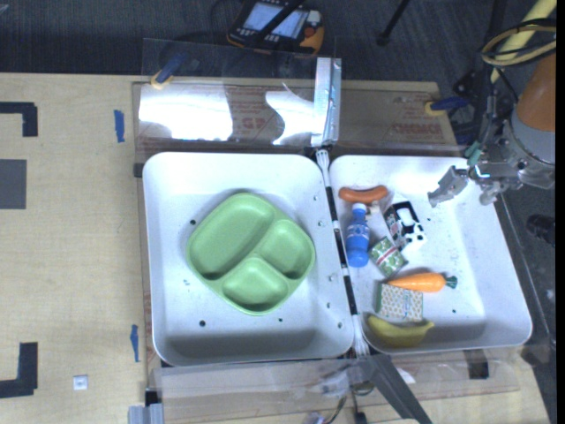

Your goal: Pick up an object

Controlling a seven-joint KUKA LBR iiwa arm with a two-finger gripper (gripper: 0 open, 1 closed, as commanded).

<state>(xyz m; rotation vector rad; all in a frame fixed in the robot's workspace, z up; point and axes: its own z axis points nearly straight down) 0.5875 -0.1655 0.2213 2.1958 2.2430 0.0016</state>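
Hovering over the right bin's (508,263) far edge, the gripper (465,186) holds nothing. Its fingers are spread apart, well away from the carrot (417,282).

Orange carrot (416,282) – lying flat, right bin (494,263).

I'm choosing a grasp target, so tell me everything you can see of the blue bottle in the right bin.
The blue bottle is small, looks like translucent blue plastic, and has a white cap at the end pointing toward the hot dog. It lies on its side on the floor of the right bin, close along the bin's left wall. Its cap end reaches the hot dog; whether they touch I cannot tell. A small green packet lies just to its right. The gripper is apart from it.
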